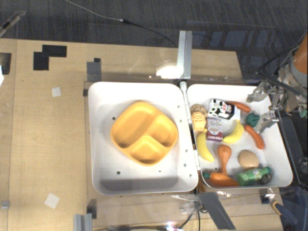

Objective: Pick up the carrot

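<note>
Carrot (256,136), orange with a green leafy top, lies flat on the floor of the right bin (287,163), its top just beside the lower finger (265,124) and its tip pointing away from it. It is judged a light, rigid moulded toy with a smooth, tapered body that could slip from a pinch near the tip, so the thicker part just below the leaves is the better hold, taken across its width. The gripper (260,110) hangs over the bin's far right side with its two fingers spread apart, nothing between them and no clear contact with the carrot. A red pepper-like piece (242,107) lies near the upper finger. Further off lie a yellow banana (234,133) and a brown potato (248,159). Farthest from the fingers, the left bin (101,177) holds a yellow divided plate (144,132).
</note>
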Tool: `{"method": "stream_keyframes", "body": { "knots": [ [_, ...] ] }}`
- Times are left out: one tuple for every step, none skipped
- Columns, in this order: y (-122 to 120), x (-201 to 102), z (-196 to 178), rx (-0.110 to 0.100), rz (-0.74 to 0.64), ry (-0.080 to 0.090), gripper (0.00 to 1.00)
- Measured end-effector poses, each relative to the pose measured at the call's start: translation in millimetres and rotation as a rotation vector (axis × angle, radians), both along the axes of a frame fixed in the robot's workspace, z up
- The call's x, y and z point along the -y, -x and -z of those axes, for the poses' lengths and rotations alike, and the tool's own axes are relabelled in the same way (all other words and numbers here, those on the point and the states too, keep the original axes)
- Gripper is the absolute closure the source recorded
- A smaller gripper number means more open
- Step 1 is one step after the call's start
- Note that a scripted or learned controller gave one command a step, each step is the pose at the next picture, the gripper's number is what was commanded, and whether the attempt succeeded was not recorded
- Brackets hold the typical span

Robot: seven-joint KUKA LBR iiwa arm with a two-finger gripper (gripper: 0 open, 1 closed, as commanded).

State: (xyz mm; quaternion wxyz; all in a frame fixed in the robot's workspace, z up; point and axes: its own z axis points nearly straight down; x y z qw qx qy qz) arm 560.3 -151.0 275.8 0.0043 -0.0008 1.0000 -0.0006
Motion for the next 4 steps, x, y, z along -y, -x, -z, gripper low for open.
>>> {"method": "stream_keyframes", "body": {
  "knots": [
    [45, -17, 142, -0.011, 0.143, -0.004, 0.0],
    [66, -66, 185, 0.016, 0.251, -0.002, 0.0],
    [2, 1, 127, 0.009, 0.268, 0.0, 0.0],
    [27, -46, 171, 0.006, 0.2, -0.002, 0.0]
  ]
}}
